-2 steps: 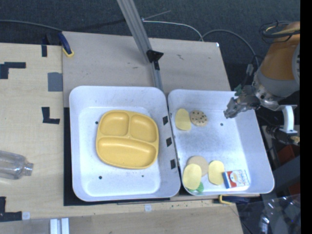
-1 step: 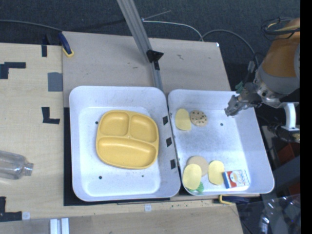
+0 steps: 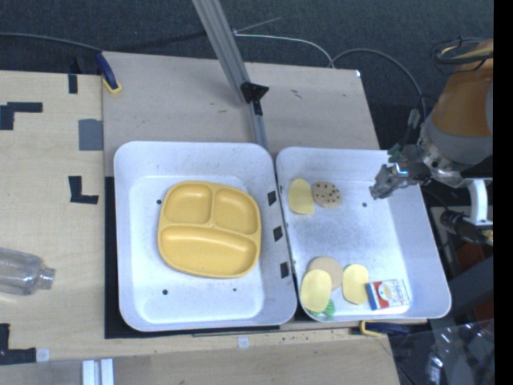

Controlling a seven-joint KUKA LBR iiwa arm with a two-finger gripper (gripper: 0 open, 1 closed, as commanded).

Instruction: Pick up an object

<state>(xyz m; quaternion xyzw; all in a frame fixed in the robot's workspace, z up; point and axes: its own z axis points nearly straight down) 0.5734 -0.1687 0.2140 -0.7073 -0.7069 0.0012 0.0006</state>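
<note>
My gripper (image 3: 383, 184) hangs over the right bin's (image 3: 401, 231) upper right part, near its far rim, with nothing seen between its fingers. In that bin lie a yellow oval piece (image 3: 300, 196) and a brown speckled cookie (image 3: 325, 192) at the upper left. Along the bin's front edge sit a tan round piece (image 3: 327, 267), two yellow pieces (image 3: 316, 289) (image 3: 355, 283), and a small red, white and blue carton (image 3: 388, 293). All of these lie well away from the gripper.
The left bin (image 3: 136, 215) holds a yellow divided plate (image 3: 210, 228). A metal pole (image 3: 220, 34) slants in from the top to the bins' shared edge. A clear plastic bottle (image 3: 24, 271) lies on the bench at far left.
</note>
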